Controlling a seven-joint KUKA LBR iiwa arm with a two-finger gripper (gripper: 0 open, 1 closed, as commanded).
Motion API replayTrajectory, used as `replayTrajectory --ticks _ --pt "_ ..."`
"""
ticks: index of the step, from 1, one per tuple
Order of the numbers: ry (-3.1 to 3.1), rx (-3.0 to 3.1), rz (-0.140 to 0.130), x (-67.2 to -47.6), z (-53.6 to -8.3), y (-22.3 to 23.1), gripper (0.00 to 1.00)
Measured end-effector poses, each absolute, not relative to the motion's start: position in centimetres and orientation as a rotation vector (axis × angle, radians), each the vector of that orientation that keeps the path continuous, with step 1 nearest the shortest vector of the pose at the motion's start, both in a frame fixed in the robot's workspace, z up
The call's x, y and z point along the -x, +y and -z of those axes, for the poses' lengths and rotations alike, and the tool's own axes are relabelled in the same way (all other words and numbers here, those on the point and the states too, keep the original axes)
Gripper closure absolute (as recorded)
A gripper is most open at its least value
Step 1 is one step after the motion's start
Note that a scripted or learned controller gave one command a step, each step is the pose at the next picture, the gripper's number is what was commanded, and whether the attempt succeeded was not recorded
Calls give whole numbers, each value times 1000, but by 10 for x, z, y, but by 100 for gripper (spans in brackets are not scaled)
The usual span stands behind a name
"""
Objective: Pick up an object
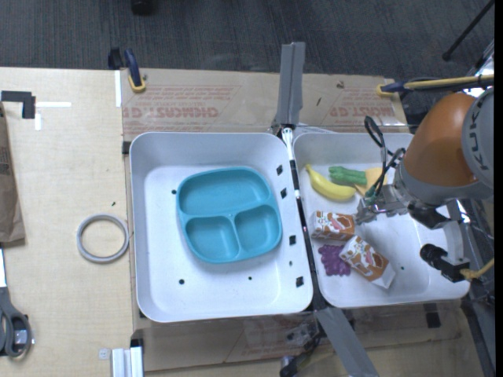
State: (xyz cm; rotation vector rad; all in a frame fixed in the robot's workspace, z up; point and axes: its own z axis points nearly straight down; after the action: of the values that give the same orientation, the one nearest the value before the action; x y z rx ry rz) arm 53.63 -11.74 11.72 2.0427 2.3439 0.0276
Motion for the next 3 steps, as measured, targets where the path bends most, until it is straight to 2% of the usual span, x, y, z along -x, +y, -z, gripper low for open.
replayTrajectory --ticks 1,2,3 --pt "2336 -2041 -28 -538 -120 -120 0" --pt "2173 -2271 4 -526 -158 -136 0" --pt "2117 -2326 4 -477 -90 -103 0"
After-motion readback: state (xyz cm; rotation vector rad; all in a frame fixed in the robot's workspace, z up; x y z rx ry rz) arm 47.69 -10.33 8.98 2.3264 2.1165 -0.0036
